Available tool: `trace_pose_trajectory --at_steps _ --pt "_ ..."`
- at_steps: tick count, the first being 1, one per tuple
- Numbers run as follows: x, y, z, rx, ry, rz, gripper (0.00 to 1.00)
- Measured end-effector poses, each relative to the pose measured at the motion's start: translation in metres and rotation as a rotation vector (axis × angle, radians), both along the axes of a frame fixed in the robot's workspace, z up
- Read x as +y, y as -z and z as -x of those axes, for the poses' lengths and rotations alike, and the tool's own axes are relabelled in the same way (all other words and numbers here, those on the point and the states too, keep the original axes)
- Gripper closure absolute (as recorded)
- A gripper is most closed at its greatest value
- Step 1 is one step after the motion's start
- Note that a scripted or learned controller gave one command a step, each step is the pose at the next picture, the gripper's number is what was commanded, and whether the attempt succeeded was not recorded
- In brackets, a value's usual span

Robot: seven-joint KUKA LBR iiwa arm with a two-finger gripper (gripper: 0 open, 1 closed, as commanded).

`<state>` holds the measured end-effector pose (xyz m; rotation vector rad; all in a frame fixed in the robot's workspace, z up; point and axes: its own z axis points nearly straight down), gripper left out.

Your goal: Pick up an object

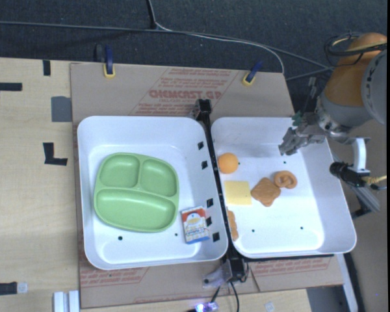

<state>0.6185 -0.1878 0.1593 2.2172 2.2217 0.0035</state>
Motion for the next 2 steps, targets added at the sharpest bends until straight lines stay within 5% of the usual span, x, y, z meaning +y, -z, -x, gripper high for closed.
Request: trace_pose_trajectory --at_steps 2 --pt "0.002 -0.068 -0.009 0.002 0.000 -0.001 1.00"
